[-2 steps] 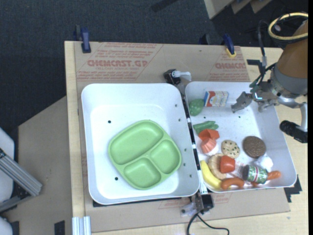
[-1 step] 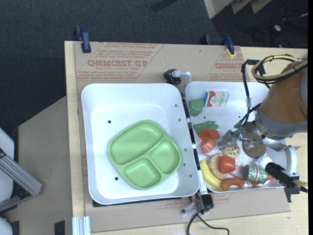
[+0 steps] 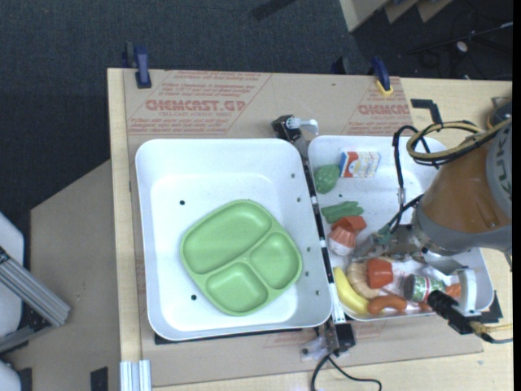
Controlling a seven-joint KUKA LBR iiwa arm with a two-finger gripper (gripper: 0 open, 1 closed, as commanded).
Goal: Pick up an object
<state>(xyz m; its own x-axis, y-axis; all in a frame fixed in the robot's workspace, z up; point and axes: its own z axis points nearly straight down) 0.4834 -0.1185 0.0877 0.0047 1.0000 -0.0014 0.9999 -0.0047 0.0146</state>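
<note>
My pincer (image 3: pixel 391 247) hovers low over the right bin's (image 3: pixel 383 147) toy food (grip state unclear), so I judge descent and closing come next.

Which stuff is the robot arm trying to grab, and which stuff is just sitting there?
For the job:
gripper, low in the right bin
banana
red toy
sausage
green pepper
small carton

Just sitting there:
green divided plate in the left bin
blue clamp
cardboard sheet
</note>
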